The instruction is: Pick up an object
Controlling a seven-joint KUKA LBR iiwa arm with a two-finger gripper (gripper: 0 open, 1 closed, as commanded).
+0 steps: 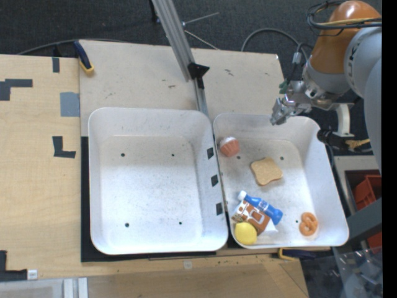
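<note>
in the right bin (322,166), below the claw (280,115) (grip state: cannot tell): toast slice (267,171), judged light, stiff, flat; take by opposite edges.

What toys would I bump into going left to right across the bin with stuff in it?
Cupcake → yellow lemon → slice of bread → orange pretzel. The blue-and-brown packet overlaps the lemon, so I skipped it.
</note>
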